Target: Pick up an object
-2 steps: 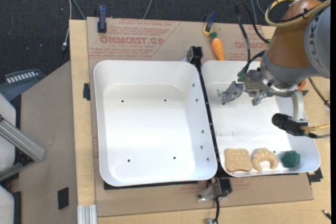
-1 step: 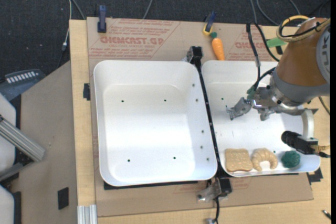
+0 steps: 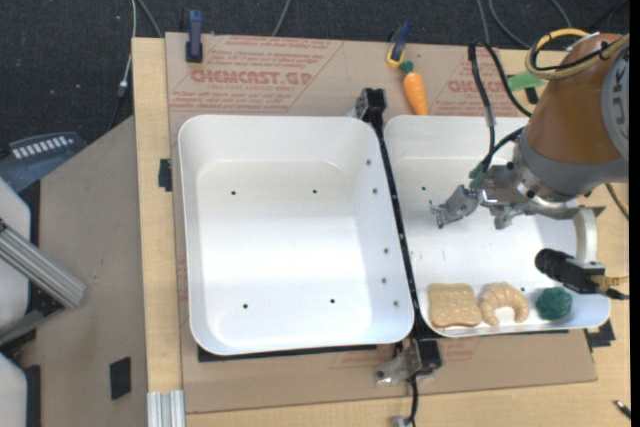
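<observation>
Camera view: tool (image 3: 452,207) low in the right bin (image 3: 440,150), nothing seen between its fingers; whether they stand apart or together cannot be told.
Items for picking: cracker (image 3: 453,305), croissant (image 3: 503,304) and green ball (image 3: 554,303), in a row along the bin's near wall, all below and to the right of the tool. Advice: centre over one piece, fingers clear of its neighbour and the wall, before descending.

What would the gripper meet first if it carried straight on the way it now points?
Probably the bare white floor of the right bin. The gripper points left and downward, away from the cracker, croissant and green ball; depth is unclear.
</observation>
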You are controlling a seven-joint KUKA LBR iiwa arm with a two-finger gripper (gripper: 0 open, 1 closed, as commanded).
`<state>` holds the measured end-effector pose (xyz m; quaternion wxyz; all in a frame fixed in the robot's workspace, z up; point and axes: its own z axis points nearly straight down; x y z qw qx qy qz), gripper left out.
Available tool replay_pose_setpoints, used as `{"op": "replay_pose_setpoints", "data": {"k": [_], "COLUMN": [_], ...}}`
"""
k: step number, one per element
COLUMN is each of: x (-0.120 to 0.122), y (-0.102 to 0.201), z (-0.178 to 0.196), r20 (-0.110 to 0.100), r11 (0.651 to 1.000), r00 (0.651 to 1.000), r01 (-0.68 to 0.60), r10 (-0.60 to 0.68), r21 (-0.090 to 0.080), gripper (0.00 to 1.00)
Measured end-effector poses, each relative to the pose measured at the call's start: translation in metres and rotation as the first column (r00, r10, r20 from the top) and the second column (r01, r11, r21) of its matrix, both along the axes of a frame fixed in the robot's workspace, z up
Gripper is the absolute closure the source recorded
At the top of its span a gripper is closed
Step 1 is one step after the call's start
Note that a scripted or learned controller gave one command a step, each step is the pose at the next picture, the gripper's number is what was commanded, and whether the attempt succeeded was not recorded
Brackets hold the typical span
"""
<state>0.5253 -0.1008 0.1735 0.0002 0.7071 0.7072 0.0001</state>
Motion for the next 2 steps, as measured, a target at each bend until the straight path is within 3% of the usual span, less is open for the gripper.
{"op": "replay_pose_setpoints", "data": {"k": [1,2], "x": [0.0,-0.046], "y": [0.0,0.008], "z": [0.0,0.078], "r20": [0.0,0.007], "r11": [1.0,0.999], "r00": [1.0,0.999], "r01": [0.0,-0.052], "r10": [0.0,0.052], "r21": [0.0,0.0], "gripper": [0.0,0.0]}}
